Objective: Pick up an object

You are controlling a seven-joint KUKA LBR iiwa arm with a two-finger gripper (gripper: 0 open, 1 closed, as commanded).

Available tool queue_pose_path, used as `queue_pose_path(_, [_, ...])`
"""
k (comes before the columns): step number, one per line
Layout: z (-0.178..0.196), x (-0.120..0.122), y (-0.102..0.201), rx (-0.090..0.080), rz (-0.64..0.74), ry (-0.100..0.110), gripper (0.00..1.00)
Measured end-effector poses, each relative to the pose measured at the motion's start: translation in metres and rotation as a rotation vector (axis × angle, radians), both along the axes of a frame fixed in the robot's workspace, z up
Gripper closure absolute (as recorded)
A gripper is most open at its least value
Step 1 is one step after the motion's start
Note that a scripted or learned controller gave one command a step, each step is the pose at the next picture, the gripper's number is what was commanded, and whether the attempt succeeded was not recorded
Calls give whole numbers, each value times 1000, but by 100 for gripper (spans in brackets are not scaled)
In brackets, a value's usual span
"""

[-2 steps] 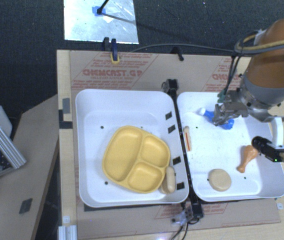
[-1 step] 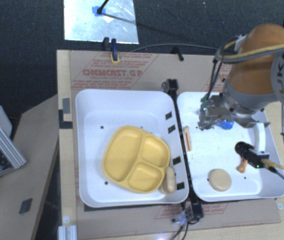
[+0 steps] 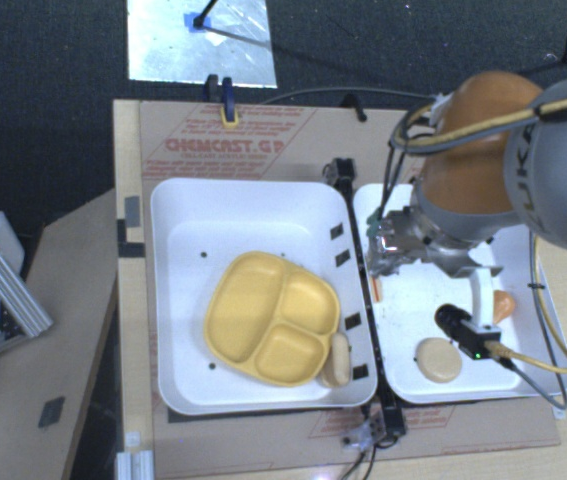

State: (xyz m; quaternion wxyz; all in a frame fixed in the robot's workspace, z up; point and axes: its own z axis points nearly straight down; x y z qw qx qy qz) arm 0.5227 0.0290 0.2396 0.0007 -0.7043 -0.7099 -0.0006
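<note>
My gripper (image 3: 391,244) hangs over the upper left part of the right bin (image 3: 403,383), close to the divider between the bins. A round beige object (image 3: 438,360) lies at the front of this bin. Near its right wall an orange object (image 3: 504,306) is partly hidden by the robot's bracket. A small orange-red piece (image 3: 376,290) lies by the left wall, just below the gripper. In the left bin (image 3: 178,268) a yellow divided plate (image 3: 271,316) lies flat, and a small beige object (image 3: 338,360) rests against its lower right edge.
The grey arm with its orange band (image 3: 478,143) covers the back of the right bin. Black clips (image 3: 343,258) line the divider between the bins. A cardboard sheet (image 3: 233,143) lies under the bins, and a yellow-and-blue clamp (image 3: 225,103) sits at its back edge.
</note>
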Motion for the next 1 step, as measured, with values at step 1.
queue_pose_path(1, [-10, -14, 61, 1, 2, 0, 100])
